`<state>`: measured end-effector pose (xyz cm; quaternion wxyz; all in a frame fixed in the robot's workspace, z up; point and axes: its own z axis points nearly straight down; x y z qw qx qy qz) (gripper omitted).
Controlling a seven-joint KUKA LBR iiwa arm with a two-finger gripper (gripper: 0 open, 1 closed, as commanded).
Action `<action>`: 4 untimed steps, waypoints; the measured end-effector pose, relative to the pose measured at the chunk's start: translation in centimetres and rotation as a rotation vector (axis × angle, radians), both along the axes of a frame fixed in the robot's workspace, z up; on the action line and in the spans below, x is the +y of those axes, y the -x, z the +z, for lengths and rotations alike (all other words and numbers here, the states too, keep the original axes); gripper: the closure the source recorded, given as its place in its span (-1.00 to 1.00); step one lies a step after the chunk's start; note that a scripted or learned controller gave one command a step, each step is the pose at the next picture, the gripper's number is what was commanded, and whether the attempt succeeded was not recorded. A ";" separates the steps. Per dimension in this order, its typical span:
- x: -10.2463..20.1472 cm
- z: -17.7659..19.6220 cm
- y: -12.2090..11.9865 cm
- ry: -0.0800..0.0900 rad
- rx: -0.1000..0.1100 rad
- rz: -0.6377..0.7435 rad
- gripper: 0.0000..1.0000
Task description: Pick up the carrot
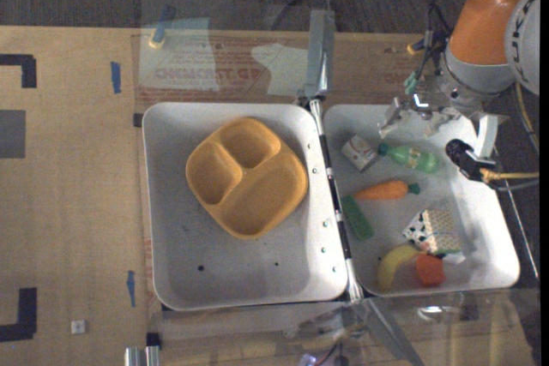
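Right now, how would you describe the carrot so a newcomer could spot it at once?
Look in the right bin, the one crowded with small items. Near its middle lies the carrot, on its side, just below the green bottle. It is the one long, tapering orange piece with a small green tip; the yellow banana is curved.

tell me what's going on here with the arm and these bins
A grey and orange robot arm reaches in over the far edge of the right white bin, its gripper hanging above the bin's far rim. The orange carrot with a green tip lies untouched mid-bin, between a green plastic bottle and a yellow banana. The left white bin holds an orange divided plate. Nothing has been picked up yet.
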<state>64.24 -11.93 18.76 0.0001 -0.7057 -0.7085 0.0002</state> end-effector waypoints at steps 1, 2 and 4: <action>0.0 -1.6 -2.5 0.001 -0.003 -0.056 -1.00; 0.1 -6.0 1.7 -0.001 0.000 0.195 -1.00; 1.0 -9.8 9.1 0.001 -0.012 -0.029 -1.00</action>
